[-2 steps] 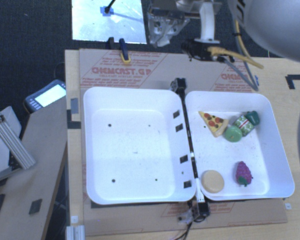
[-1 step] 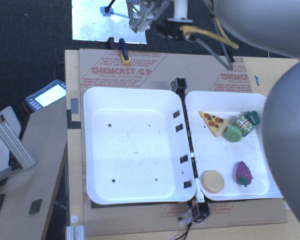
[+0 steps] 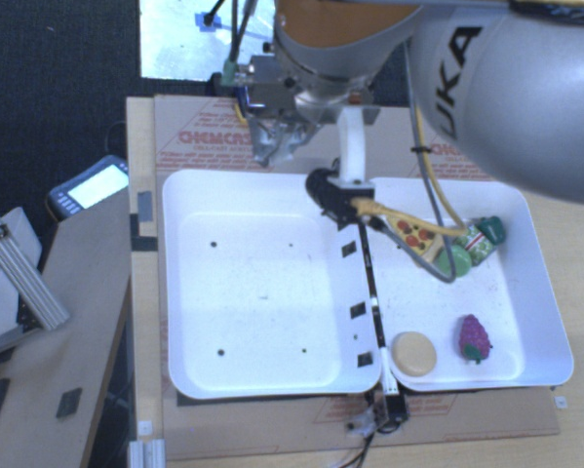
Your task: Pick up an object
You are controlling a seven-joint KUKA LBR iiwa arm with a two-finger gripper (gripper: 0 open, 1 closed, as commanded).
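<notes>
My gripper [image 3: 275,144] hangs over the far rim of the left bin [image 3: 189,261], near its back right corner, and I see nothing in it. The right bin [image 3: 545,291] holds a pizza-slice toy [image 3: 413,234], a green round piece [image 3: 457,259] and a green and white carton [image 3: 485,237] close together at the back. A purple grape bunch [image 3: 474,337] and a round tan bun [image 3: 414,353] lie near its front edge. The big grey arm covers the right bin's far right corner.
Both bins rest on a cardboard sheet [image 3: 204,135]. A small device with a lit screen [image 3: 92,188] and a slanted aluminium rail [image 3: 19,271] sit on the side table at the left. A black divider strip [image 3: 369,291] runs between the bins.
</notes>
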